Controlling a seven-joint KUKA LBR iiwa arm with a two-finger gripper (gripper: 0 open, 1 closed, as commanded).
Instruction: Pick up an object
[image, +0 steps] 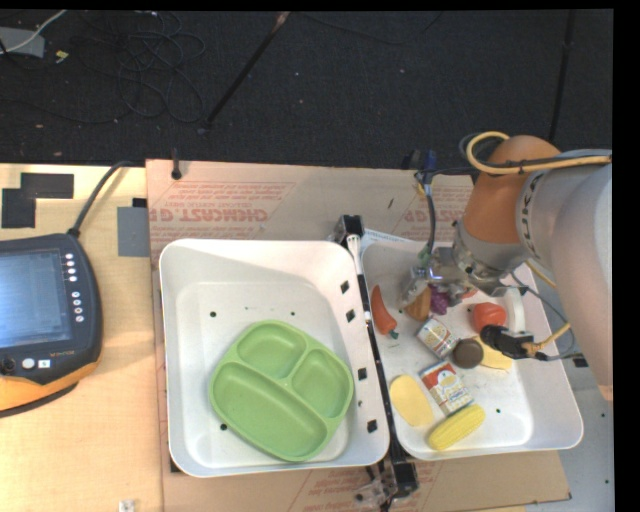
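My gripper reaches down into the far part of the right bin, among a cluster of small items. Right under it lie a purple and brown piece and a small can on its side. A red pepper lies along the bin's left wall. A red tomato, a brown ball and a yellow piece sit to the gripper's right. Nearer the front are a yellow lemon, a red box and a corn cob.
The left bin holds a green divided plate. A tablet-like controller lies on the bench at the far left. The grey arm with its orange band covers the right bin's far right corner.
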